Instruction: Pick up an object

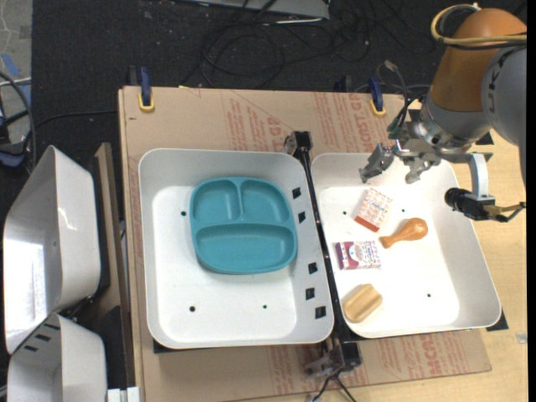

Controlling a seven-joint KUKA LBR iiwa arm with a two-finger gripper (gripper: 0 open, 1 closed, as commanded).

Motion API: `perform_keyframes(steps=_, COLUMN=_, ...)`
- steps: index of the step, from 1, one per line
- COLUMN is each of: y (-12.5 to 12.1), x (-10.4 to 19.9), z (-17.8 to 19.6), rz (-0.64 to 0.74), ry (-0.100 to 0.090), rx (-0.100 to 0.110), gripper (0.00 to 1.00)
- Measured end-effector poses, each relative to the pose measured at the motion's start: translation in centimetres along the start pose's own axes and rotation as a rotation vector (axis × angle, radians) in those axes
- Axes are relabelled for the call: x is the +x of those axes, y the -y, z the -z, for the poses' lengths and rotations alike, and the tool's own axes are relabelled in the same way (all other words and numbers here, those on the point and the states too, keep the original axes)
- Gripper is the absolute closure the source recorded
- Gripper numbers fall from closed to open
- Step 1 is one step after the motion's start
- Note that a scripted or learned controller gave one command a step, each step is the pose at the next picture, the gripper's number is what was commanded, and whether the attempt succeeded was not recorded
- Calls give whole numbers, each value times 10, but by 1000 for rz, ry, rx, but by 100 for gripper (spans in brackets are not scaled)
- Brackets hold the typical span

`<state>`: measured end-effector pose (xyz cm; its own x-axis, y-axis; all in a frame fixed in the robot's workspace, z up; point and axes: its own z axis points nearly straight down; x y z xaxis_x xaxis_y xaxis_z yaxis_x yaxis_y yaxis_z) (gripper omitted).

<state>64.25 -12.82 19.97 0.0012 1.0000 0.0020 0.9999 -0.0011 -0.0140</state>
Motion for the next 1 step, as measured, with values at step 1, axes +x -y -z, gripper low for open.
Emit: perform_keyframes(steps=1, y=-3, x=0, z=8, rz=2, ry=2, rx=-14, gripper=0)
